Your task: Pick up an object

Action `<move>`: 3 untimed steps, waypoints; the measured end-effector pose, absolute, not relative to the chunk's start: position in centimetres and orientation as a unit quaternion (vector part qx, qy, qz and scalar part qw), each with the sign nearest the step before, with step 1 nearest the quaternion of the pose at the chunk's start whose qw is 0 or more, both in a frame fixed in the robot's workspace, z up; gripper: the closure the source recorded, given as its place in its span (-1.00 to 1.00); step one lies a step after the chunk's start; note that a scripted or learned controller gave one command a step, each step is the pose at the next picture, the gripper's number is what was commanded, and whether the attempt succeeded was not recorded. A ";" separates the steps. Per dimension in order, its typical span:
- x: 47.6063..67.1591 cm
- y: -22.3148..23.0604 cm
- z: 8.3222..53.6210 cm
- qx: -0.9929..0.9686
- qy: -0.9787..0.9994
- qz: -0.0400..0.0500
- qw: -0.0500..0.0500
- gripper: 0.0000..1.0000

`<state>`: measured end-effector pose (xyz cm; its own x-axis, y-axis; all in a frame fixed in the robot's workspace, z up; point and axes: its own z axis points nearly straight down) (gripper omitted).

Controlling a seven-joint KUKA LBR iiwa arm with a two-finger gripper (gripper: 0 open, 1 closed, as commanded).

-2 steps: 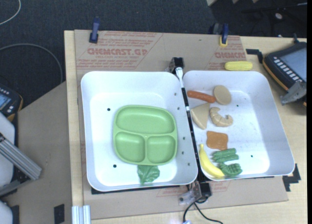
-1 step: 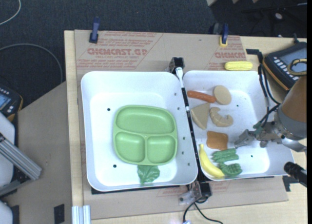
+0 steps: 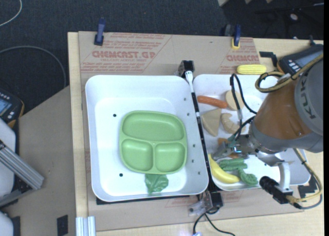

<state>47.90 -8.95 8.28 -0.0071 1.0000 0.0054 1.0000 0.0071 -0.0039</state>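
End effector [image 3: 230, 151] sits low in the right bin [image 3: 253, 84], just above the banana [image 3: 222, 173] and green beans [image 3: 237, 165]; whether it's apart or together, I cannot tell. Further up from the banana lies the carrot [image 3: 213, 101].

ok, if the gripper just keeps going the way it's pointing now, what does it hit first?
Most likely the green bean pods lying right under the gripper in the right bin, with the banana just beyond them. Depth from this single slanted view is unclear, so the height above them can't be judged.
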 end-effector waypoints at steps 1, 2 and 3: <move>48.0 -9.5 9.5 -0.707 -0.707 -0.001 -0.001 1.00; 47.9 -9.3 8.4 -0.708 -0.707 0.000 0.001 1.00; 48.1 6.7 18.9 -0.700 -0.714 -0.007 -0.001 1.00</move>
<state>48.10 6.69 18.94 -0.0200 0.9998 0.0091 0.9997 0.0199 0.0107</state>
